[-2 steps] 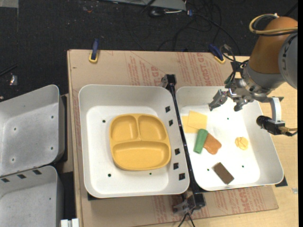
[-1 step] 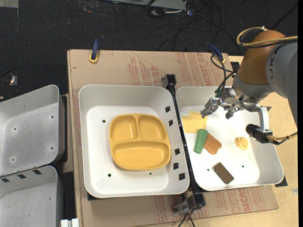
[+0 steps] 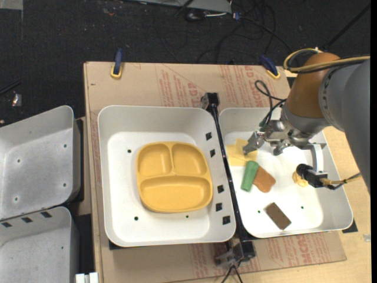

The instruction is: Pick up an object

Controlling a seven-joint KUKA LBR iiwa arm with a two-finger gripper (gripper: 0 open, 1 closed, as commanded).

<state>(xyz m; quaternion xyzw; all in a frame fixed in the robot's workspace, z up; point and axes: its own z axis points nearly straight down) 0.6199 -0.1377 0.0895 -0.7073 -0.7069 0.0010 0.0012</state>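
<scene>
Now end effector (image 3: 266,145) hovers; cardboard print (image 3: 184,87) unreadable.

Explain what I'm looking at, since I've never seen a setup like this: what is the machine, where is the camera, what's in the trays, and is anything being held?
This is a single picture from a camera fixed above a bench, looking down at a slant. The grey and orange shape on the right is a robot arm. Its grasping part, the end effector, hangs over the right bin. The left bin holds a yellow divided plate. The right bin holds four small things: a pale yellow piece, a green cylinder with an orange piece against it, and a brown block lying apart. I cannot see the end effector holding anything.
</scene>
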